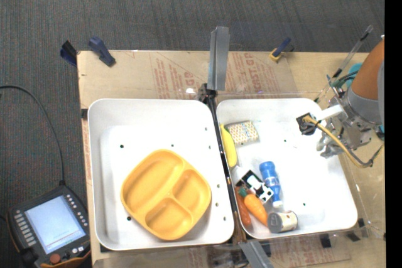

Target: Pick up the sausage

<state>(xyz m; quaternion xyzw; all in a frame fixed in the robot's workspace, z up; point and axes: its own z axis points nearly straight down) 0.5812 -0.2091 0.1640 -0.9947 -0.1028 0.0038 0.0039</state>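
Nothing lifted yet. Just left of the carrot: the reddish sausage, lying untouched. Well right of the carrot and higher up: the end effector, open or closed impossible to tell. Approach, grasp and lift all remaining.

Yellow plate, blue bottle, orange carrot.

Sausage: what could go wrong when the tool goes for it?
The sausage lies squeezed between the carrot and the right bin at its left wall, so the tool may strike the wall or take the carrot instead. Crossing low from the bin's right side, it could knock the blue bottle.
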